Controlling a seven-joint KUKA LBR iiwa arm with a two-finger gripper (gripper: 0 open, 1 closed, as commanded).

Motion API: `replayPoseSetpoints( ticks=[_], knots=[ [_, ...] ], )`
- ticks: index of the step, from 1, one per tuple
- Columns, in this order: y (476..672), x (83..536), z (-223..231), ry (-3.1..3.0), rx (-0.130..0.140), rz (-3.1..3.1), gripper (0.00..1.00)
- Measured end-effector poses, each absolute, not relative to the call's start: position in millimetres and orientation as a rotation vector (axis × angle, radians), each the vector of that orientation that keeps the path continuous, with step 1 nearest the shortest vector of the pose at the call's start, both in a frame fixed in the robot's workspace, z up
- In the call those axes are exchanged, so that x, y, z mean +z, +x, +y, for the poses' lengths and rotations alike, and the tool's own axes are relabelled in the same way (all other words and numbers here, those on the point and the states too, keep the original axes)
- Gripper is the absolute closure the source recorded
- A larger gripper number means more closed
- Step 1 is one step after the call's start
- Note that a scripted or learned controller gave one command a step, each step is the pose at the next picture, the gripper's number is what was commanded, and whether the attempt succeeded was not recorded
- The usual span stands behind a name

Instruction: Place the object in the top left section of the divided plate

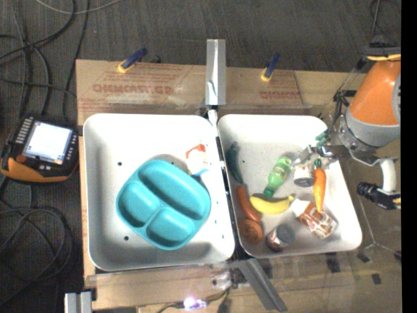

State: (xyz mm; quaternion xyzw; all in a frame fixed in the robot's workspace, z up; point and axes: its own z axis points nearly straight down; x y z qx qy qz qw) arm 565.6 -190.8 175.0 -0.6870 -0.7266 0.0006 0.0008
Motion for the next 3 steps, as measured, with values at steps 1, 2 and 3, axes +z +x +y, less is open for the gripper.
replayPoseSetpoints(
  ticks=[1, 2, 3],
  knots=[
    [559.8, 216.4, -132.7, -2.069, 0.001, -2.362, 1.0],
    [581.2, 240.5, -67.7, -2.024, 0.002, -2.4, 1.0],
    [579.4, 308.4, -79.9, -1.687, 0.006, -2.651, 1.0]
  ],
)
